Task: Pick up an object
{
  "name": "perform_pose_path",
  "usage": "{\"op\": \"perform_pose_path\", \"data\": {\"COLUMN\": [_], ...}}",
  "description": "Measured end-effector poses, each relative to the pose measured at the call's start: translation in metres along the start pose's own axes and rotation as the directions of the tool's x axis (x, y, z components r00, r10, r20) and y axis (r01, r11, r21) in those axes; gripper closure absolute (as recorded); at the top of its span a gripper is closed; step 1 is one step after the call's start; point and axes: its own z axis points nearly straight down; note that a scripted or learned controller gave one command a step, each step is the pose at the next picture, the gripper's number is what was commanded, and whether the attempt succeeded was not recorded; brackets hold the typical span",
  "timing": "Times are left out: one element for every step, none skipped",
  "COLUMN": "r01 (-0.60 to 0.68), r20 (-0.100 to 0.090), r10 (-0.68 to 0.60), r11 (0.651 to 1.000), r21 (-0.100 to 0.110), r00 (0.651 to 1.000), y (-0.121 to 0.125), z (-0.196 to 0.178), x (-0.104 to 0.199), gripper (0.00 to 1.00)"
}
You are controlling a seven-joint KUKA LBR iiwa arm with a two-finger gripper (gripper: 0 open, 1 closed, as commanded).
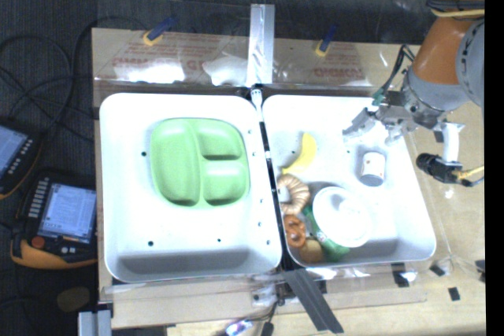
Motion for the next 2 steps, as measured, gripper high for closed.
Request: {"op": "perform_pose_path", "data": {"r01": [0.152, -0.004], "r20": [-0.005, 0.004], "r10": [-0.152, 0.004], "r11": [0.988, 1.0], "r21": [-0.006, -0.01], "r00": [0.988, 1.0], "y": [-0.041, -0.013], "z": [0.068, 0.076], "x": [-0.02, 0.016], "gripper": [0.0, 0.0]}}
